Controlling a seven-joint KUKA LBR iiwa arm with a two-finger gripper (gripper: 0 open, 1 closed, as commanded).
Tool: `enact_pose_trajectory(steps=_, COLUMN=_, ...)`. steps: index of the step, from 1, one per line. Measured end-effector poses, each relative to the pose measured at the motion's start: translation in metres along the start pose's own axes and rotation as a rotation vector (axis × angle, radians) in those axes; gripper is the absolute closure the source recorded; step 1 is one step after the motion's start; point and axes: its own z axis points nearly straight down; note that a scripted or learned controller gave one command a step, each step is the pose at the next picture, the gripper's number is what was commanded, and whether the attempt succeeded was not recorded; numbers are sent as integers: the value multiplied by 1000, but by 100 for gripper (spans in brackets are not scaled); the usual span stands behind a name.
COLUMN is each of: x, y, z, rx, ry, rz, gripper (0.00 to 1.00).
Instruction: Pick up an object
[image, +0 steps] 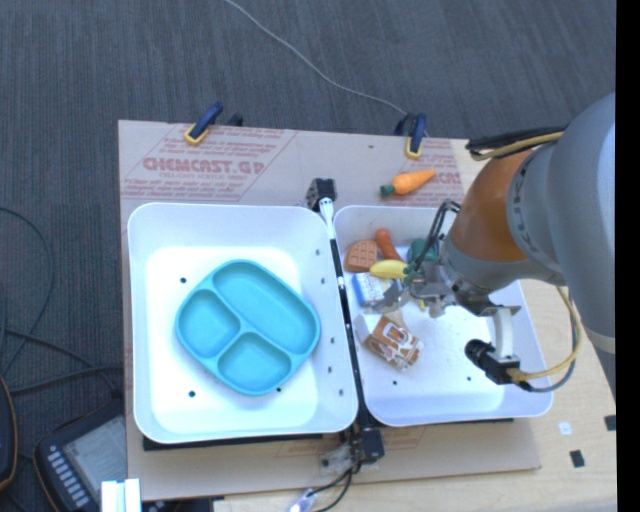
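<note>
Gripper (415, 290) in rt bin, prob. just above wrapped snack (391, 342).

Board (200, 165) under bins: red print "CHEMCAST GP", repeated, partly hidden.

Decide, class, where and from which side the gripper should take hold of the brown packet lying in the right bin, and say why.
Probably across the narrow width of the brown packet, coming straight down from above. It lies flat on the floor of the right bin, so its sides offer little to grip. Bare floor lies on its lower and right sides; the blue-and-white item sits close on its upper left, so keep the fingers away from that corner.
</note>
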Motion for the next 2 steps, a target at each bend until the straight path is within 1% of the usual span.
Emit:
enact_pose_trajectory(steps=1, x=-5, y=-67, z=20, rx=-4, ry=2, rz=3, gripper=0)
enact_pose_trajectory(steps=2, x=-1, y=-67, z=20, rx=-5, ry=-3, rz=5, gripper=0)
